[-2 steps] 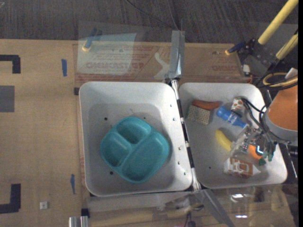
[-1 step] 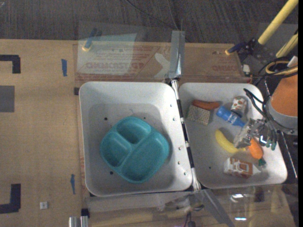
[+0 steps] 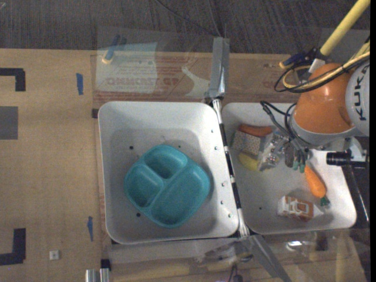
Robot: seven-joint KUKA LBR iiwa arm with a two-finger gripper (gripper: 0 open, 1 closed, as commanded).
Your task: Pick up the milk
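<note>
The milk carton (image 3: 295, 207) is seen lying in the right bin (image 3: 346, 219), near its front edge. The gripper (image 3: 281, 153) is positioned apart above it, beside a carrot (image 3: 315, 183); its state cannot be told.

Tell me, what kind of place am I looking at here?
Most likely a robot testing lab, not a kitchen. A grey and orange arm reaches over two white bins on a cardboard-covered bench marked with tape. Toy-like items such as a carrot and a teal divided plate lie in the bins.
</note>
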